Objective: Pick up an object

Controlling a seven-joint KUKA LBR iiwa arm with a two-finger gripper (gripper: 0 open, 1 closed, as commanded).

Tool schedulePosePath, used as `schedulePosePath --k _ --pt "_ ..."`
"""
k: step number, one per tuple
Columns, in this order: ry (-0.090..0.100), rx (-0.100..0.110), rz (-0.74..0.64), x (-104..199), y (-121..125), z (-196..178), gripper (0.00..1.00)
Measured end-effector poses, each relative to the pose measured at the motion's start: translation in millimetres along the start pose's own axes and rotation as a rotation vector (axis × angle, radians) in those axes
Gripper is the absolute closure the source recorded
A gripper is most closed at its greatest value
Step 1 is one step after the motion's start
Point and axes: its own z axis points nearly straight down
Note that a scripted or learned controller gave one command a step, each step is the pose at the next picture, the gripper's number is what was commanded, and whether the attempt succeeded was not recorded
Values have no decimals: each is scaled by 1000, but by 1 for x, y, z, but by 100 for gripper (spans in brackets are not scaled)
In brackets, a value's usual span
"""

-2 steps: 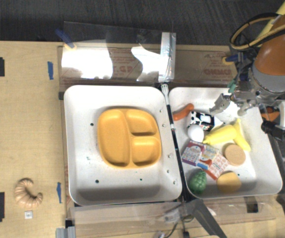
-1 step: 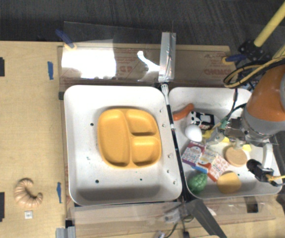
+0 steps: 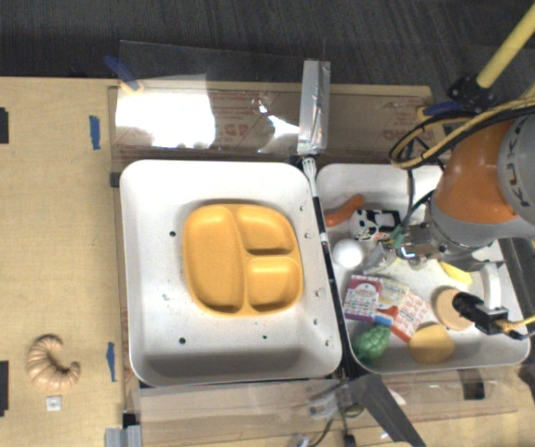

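While claw (image 3: 405,246) grip stays unclear, 2 white bins (image 3: 146,250), 1 yellow tray (image 3: 241,256), 1 white ball (image 3: 348,253)

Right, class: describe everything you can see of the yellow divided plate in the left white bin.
The yellow divided plate looks like smooth, matte plastic, rounded at its corners. Raised ridges split it into three compartments: one long one on the view's left and two smaller ones stacked on the right. Nothing lies in any of them. It rests flat, right way up, about the middle of the left white bin, touching just the bin's floor and clear of its walls.
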Motion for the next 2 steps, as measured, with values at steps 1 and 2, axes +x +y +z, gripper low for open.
schedulePosePath --k 1,2 --pt "0 -1 -20 1 -1 0 0" --pt "0 0 -21 -1 33 0 0"
